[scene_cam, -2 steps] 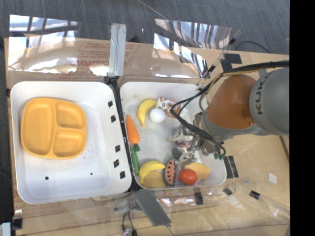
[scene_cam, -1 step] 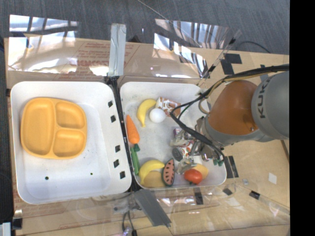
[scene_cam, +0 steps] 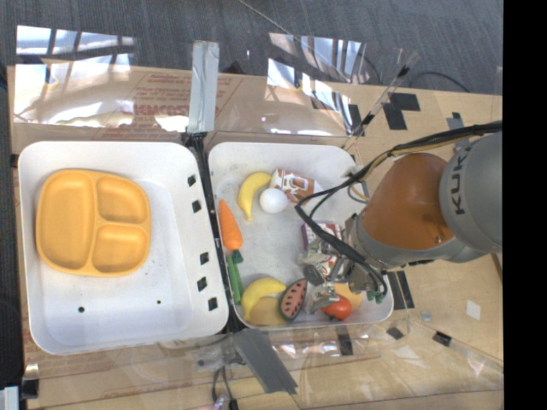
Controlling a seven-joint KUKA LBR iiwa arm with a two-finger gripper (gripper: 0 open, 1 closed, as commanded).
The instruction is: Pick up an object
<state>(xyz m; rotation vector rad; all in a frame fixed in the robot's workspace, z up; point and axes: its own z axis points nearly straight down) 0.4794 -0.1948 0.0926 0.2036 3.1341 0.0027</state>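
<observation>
Two shallow white bins sit side by side on the bench: the left bin (scene_cam: 51, 314) carries a yellow divided plate (scene_cam: 92, 221) and little else, while the right bin (scene_cam: 256, 150) holds all the toy food. The grey arm (scene_cam: 432, 207) with its orange band reaches in from the right and hangs over the near right corner of that bin, its gripper (scene_cam: 323, 273) low among the clutter there. Whether the gripper is released or clenched cannot be told, since cables and metal parts crowd the spot, and nothing can be seen gripped in it. By size, the toys run roughly so: a carrot (scene_cam: 230, 233) lying along the bin's left wall with its long axis running far to near, a banana (scene_cam: 250, 192) curved at the far side, a lemon (scene_cam: 263, 301) in the near left corner, a small carton (scene_cam: 293, 184) near the far wall, a watermelon slice (scene_cam: 293, 298) just beside the lemon, a tomato (scene_cam: 338, 307) and a white ball (scene_cam: 273, 200) touching the banana. The nearest candidates, I judge, are the tomato, just on the near side of the gripper, and the watermelon slice, just to its left; the carrot and banana lie well apart, farther left
</observation>
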